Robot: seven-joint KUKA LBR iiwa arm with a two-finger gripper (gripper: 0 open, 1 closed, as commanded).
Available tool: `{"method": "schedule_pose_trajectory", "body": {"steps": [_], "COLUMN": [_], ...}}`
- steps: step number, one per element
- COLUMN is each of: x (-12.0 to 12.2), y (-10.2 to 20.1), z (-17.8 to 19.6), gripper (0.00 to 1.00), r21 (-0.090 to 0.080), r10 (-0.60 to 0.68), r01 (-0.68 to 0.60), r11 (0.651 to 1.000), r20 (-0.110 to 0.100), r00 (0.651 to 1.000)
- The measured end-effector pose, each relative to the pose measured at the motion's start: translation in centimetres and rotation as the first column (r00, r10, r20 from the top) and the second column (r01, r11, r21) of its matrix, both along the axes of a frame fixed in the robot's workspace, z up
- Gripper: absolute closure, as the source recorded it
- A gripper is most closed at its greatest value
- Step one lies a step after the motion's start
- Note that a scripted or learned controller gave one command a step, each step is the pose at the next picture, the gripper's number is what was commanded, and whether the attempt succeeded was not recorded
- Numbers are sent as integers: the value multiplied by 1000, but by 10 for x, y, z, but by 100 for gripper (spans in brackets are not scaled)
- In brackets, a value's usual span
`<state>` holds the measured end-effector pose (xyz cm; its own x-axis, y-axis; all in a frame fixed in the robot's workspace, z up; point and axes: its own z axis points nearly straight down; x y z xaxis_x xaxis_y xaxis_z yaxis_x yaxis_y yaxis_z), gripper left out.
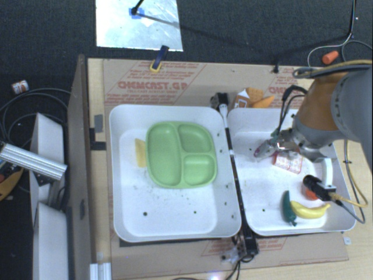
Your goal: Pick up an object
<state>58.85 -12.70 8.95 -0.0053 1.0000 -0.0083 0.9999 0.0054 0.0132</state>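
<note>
The two-finger gripper (pixel 265 150) hung low inside the right-hand shallow white bin (pixel 262 206), reaching in from the view's right on the grey arm with its orange band (pixel 326 107). Whether it was open or closed could not be told from this slant, and nothing could be seen held in it.

The likeliest thing to pick was the flat red-and-white packet (pixel 289 164). It lay just beside the gripper, on the side toward the view's lower right and partly under the wrist, so the tool sat a little off it rather than over it. Its long axis seemed to run slantwise, roughly along the line from the gripper outward, though the wrist hid part of it. I judged that the coming move would call for a short shift toward that side before any closing, and a packet lying that flat might be hard to get under.

Farther from the gripper the same way lay a curved yellow banana (pixel 309 210), with a dark green pepper-like piece (pixel 288 207) touching its end. Well apart from the gripper on the opposite side sat a pale green divided plate (pixel 179 154).
</note>
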Motion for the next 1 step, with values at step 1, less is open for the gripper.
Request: {"method": "schedule_pose_trajectory", "body": {"steps": [1], "x": [0], "y": [-1], "z": [1], "gripper": [0], "r21": [2], "r10": [-3], "r01": [3], "r11": [1000], "r20": [1], "r00": [1000]}}
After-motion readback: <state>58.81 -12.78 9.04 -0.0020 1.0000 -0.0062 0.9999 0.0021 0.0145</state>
